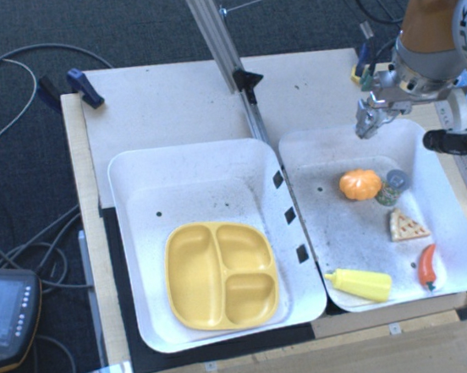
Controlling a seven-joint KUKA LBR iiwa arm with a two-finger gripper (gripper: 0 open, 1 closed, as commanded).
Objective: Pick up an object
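Observation:
The right bin [325, 154] holds an orange pumpkin-like toy [359, 184], a small grey-green can [391, 187] touching it, a tan waffle-like wedge [407, 226], a red chili pepper [428, 266] and a yellow block [362, 284] near the front wall. My gripper [368, 123] hangs above the bin's far edge, up and to the right of the orange toy, with nothing seen between its fingers.
The left bin [131, 186] holds a yellow divided plate [221, 273]. A metal pole [215, 30] slants down to the gap between the bins. Blue clamps [84, 87] and cables lie around the bench; a tablet [3, 314] sits at the left.

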